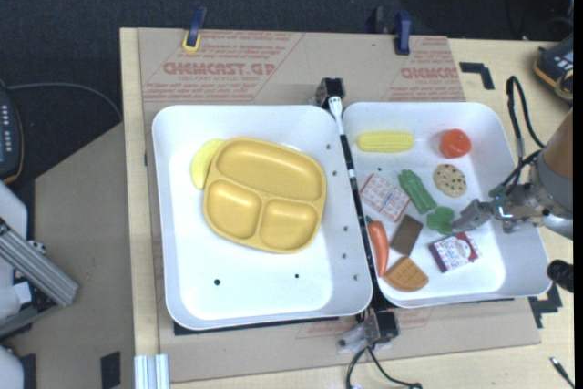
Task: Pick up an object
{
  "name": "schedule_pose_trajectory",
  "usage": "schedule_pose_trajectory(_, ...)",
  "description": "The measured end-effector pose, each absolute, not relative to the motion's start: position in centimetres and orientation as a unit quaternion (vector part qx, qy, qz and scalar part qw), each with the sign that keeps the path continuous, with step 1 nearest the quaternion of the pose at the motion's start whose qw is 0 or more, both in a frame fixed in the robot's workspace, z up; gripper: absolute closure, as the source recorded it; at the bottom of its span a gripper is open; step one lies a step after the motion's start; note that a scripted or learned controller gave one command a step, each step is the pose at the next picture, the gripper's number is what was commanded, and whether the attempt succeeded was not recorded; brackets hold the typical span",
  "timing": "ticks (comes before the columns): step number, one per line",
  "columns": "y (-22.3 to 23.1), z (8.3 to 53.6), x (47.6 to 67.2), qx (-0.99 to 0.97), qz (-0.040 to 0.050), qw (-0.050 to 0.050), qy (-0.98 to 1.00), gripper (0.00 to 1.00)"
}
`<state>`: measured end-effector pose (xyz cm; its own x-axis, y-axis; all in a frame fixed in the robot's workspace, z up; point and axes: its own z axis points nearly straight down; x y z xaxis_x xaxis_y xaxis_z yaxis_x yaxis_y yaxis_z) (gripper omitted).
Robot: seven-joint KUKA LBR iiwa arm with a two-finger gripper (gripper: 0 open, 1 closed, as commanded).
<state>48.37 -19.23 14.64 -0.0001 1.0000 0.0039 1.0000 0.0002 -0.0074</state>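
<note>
My gripper (479, 214) hangs low over the right side of the right bin (492, 118), reaching in from the right edge. It sits just right of a small green piece (441, 219) and just above a red packet (454, 251). I see nothing held in it. Also in this bin are a corn cob (384, 141), a red tomato (455, 142), a cookie (449, 179), a green pickle (414, 189), a pink-and-white packet (383, 196), a brown bar (405, 234), a carrot (379, 247) and a waffle (406, 274).
The left bin (182, 223) holds a yellow divided plate (263, 194) with a yellow banana-like piece (204, 161) tucked under its left edge. A black divider clip (332, 91) sits between the bins at the back. Cables run along the right bench edge (516, 105).
</note>
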Motion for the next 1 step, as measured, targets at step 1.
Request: schedule_pose_trajectory(1, -19.52, 10.27, 48.25, -0.707, 0.001, 0.003, -0.707, 0.0)
